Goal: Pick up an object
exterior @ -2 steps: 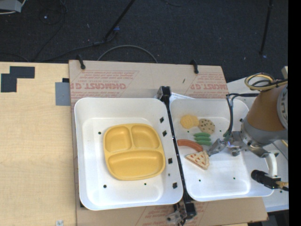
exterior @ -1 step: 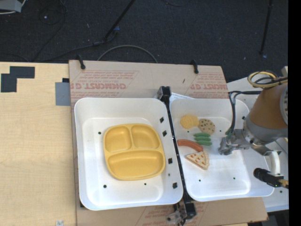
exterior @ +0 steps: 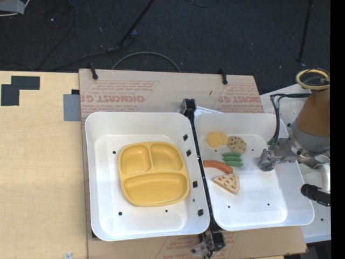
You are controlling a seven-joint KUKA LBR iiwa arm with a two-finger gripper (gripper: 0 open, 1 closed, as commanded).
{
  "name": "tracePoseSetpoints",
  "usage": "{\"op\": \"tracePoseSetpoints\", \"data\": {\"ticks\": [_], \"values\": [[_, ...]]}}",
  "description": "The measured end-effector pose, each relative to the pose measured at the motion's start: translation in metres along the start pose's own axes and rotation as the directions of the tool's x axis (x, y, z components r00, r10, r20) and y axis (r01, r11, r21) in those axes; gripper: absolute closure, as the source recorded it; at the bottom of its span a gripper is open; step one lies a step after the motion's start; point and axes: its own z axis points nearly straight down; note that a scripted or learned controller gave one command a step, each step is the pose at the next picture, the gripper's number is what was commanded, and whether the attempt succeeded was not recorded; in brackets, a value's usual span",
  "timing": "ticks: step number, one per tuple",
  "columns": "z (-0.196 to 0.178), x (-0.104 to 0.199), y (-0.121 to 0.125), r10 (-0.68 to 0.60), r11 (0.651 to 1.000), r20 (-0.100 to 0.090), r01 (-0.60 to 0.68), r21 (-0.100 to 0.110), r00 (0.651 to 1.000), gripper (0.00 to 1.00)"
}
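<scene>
The right bin [exterior: 269, 209] holds a small cluster of toy food. A yellow round cracker [exterior: 216, 139] lies beside a speckled cookie [exterior: 236, 144]. Below them are green pea pods [exterior: 233, 159], a red sausage [exterior: 217, 166] and a pizza slice [exterior: 227, 183]. My gripper [exterior: 266, 161] hangs low over the right side of this bin, to the right of the pea pods and apart from all the food. Nothing shows between its fingers.
The left bin [exterior: 102, 139] holds a yellow divided plate [exterior: 153, 172]. A black divider [exterior: 198, 169] runs between the bins. The arm's orange band [exterior: 318, 112] and grey wrist stand over the right bin's right rim. Cardboard lies under both bins.
</scene>
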Motion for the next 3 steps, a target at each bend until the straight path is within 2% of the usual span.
{"op": "tracePoseSetpoints", "data": {"ticks": [1,2,3], "values": [[-0.054,-0.010,0.005,-0.001,1.000,0.001,0.001,0.000,1.000,1.00],[-0.113,-0.002,0.006,-0.003,1.000,0.001,0.003,-0.002,1.000,1.00],[-0.138,-0.003,0.007,-0.002,1.000,0.000,0.002,0.001,1.000,1.00]]}}
